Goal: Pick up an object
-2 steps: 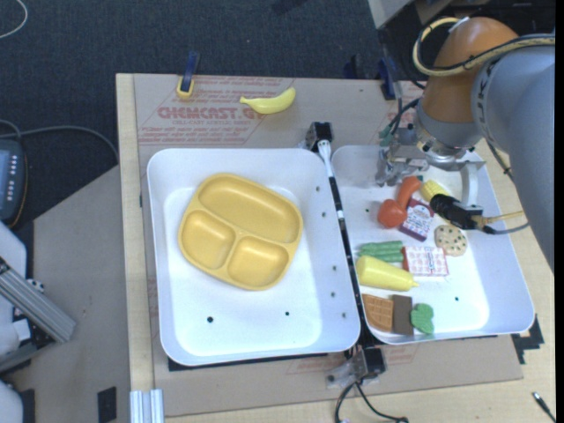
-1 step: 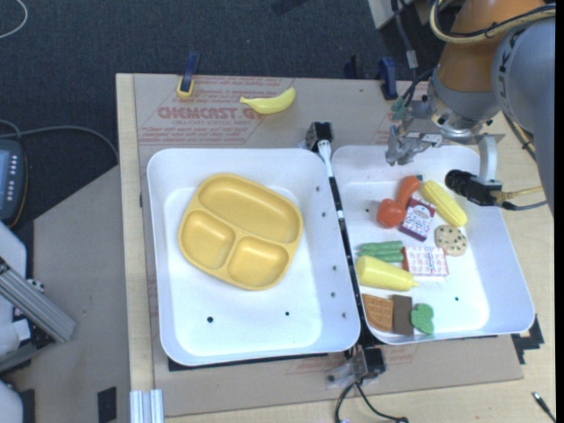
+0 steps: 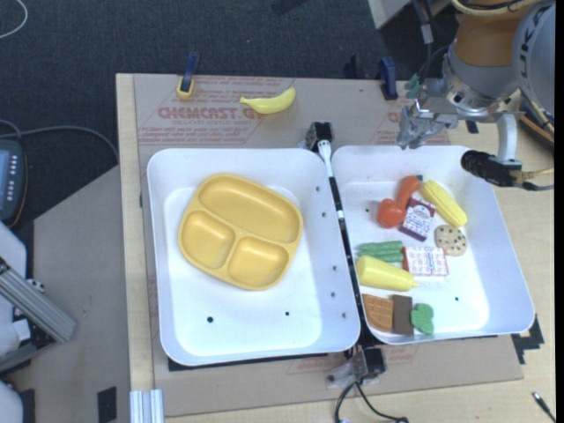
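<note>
Gripper (image 3: 414,137) above far edge of right bin (image 3: 502,227), well clear of contents; cannot tell its state. Toy corn cob (image 3: 445,203) in far part of that bin, beside orange carrot (image 3: 407,189). Likely light, rigid, smooth plastic; prone to roll. Best pinched across mid-length, at right angles to long axis.

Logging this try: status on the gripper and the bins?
Gripper above right bin's far rim, nothing between fingers. Toy food piled in right bin, untouched. Yellow tray in left bin.
</note>
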Available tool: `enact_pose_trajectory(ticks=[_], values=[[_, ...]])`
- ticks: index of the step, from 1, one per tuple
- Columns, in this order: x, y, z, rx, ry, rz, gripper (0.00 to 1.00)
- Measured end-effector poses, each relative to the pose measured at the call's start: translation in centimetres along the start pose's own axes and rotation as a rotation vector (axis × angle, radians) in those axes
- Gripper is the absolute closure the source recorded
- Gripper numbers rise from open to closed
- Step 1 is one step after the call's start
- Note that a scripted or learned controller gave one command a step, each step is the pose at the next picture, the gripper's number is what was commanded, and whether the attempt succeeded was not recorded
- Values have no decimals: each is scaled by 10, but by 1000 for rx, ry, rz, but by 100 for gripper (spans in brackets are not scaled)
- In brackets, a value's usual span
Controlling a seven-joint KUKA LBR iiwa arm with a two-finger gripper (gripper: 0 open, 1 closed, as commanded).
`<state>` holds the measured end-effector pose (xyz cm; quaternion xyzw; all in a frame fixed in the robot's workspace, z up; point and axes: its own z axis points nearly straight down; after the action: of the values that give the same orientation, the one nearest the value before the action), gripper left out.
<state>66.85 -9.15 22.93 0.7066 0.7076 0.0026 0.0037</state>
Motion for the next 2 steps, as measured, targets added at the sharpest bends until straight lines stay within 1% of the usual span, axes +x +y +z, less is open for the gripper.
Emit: enact_pose_trajectory(ticks=[1,2], values=[[44,-19,-6,10,4,-3,100],[35,-13,-5,7,1,1,100]])
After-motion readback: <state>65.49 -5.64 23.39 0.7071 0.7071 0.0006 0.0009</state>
